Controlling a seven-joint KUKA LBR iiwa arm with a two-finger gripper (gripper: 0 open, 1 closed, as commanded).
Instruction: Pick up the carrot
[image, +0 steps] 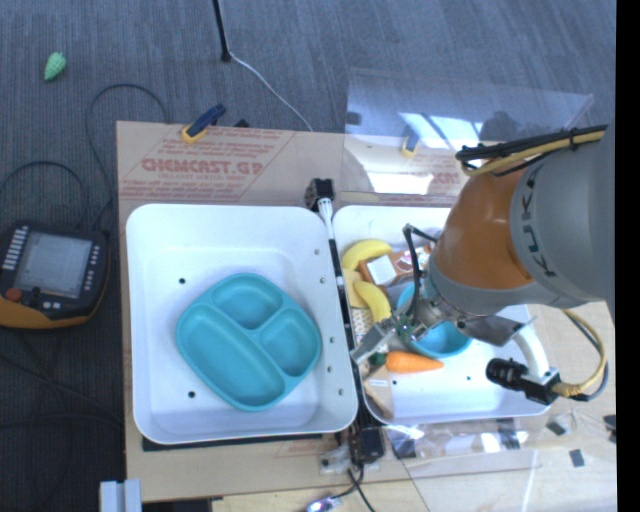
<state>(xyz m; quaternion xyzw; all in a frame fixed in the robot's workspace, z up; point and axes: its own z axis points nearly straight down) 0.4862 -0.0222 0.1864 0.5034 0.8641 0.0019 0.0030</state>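
Note:
The orange carrot (413, 363) lies on its side in the right bin (450, 400), near the bin's left wall, its tip pointing right. My gripper (384, 338) hangs low just above and to the left of the carrot's thick end, close to it. The grey arm with its orange band (480, 235) covers much of the right bin behind it. Nothing is seen held in the gripper.
A yellow banana (364, 270) and a small brown box (381, 270) lie at the back of the right bin. A blue bowl (443, 342) sits right behind the carrot. The left bin (160, 250) holds a blue divided plate (250, 340). A pendant (50, 275) lies far left.

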